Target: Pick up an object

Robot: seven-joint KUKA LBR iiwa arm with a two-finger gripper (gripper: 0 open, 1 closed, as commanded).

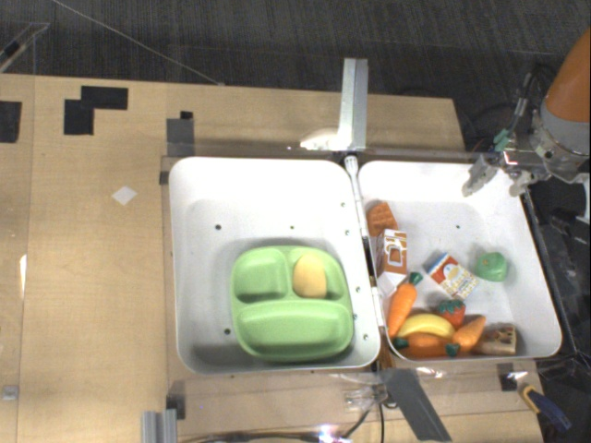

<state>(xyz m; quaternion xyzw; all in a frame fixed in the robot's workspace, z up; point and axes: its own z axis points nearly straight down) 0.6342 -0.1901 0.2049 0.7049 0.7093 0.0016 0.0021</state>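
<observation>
While my gripper hangs spread and unladen over the right bin's far rim, pickable toys — carrot, banana — lie heaped below-left, awaiting descent.

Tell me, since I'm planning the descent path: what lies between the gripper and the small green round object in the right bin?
In the camera view, bare white bin floor: the gripper hangs over the right bin's far corner, and no item sits between it and the green round object.
</observation>
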